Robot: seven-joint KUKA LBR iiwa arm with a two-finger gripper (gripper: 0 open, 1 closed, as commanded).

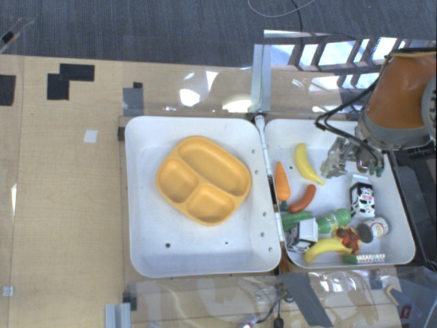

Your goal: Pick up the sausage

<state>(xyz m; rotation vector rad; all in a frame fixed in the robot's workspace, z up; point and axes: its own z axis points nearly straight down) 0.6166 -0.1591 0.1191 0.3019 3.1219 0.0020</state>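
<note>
The sausage (302, 198) is a small red-orange link lying at a slant in the right bin (403, 203), between the carrot (282, 181) and a green bottle (332, 219). My gripper (336, 161) hangs above the right bin's upper middle, up and to the right of the sausage and beside a yellow banana (307, 164). Nothing shows between its fingers. The orange band of the arm (404, 91) looms at the upper right.
The left bin (147, 251) holds a yellow three-part plate (203, 179). The right bin also has a second banana (328, 249), a black-and-white cow toy (364, 200), a green vegetable (295, 219) and small items crowded near its front.
</note>
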